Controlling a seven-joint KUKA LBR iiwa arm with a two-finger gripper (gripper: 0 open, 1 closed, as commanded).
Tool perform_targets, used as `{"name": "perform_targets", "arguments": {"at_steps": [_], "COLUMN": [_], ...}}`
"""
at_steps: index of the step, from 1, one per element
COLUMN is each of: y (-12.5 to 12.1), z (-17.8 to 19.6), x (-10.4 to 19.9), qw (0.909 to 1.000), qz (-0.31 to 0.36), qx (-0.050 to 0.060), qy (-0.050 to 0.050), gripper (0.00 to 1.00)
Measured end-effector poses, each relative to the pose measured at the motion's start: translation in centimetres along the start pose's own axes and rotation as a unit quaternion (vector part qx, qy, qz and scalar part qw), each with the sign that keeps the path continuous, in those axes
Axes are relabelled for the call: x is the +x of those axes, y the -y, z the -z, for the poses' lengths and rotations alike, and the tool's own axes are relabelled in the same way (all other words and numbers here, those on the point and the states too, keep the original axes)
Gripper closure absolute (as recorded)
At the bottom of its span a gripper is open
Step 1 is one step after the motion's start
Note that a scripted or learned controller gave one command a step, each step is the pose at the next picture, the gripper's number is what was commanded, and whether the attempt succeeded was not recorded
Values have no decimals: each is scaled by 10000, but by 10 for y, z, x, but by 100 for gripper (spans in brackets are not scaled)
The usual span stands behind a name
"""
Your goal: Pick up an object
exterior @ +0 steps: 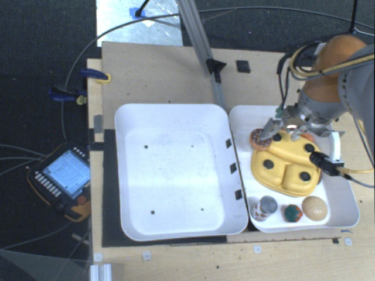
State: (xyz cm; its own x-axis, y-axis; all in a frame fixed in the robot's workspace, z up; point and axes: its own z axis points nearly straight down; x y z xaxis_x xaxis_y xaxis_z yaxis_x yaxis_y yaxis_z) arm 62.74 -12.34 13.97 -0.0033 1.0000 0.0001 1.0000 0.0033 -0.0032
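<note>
Objects for the pick all lie in the right bin (351, 212): a big yellow toy (287, 165) with dark spots fills its middle, and that toy serves as the landmark. The left bin (176, 171) sits well apart from the toy, across the rims. The arm (337, 69) reaches in from above and right of the toy, and its gripper (285, 127) hangs at the toy's far edge, fingers spread open and gripping nothing. Below the toy, along the near wall, sit a tan ball (314, 208), a grey piece (268, 205) and a green-and-red ball (293, 213), smallest of the row. Touching the toy's upper left corner is a small reddish ring (258, 137), just beside one finger. The risk, as I judge it: the toy is broad and domed, so the fingers may close on its rim and slip off, or pinch the ring against it and lift neither.
</note>
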Motion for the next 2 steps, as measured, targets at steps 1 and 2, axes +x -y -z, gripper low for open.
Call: {"name": "perform_targets", "arguments": {"at_steps": [1,2], "y": [-8,-10], "z": [-26,-11], "x": [2,-3], "qw": [9999,9998], "qz": [11,1], "qx": [-132,-177], "qy": [3,37], "gripper": [0,100]}}
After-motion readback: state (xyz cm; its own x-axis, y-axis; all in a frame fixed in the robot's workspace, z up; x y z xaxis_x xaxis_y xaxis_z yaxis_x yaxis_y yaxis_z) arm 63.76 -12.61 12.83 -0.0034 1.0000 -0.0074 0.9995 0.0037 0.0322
